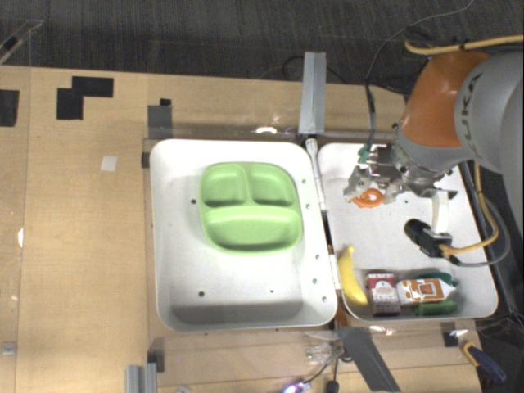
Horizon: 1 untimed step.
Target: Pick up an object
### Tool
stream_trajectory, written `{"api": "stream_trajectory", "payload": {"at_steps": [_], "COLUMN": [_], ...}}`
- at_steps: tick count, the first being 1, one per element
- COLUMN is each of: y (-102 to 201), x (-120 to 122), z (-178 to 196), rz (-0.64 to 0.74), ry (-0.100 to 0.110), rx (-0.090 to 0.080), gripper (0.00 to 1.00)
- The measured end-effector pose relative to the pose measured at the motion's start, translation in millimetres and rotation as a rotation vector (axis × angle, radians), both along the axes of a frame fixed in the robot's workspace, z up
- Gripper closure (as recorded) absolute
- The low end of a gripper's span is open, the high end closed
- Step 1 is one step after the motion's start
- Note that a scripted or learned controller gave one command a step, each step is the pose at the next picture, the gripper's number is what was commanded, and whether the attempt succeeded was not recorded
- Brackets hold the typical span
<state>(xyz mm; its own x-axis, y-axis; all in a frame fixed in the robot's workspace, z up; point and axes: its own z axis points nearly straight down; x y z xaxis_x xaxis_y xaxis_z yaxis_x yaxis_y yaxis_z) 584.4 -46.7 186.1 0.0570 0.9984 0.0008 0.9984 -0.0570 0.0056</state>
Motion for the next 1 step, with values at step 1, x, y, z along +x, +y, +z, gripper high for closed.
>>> {"api": "stream_trajectory", "payload": {"at_steps": [1], "y": [1.0], "x": [1.6], "z": [11.1], "rz": [0.005], "ry": [-0.004], "rx": [0.001], "gripper": [1.00]}}
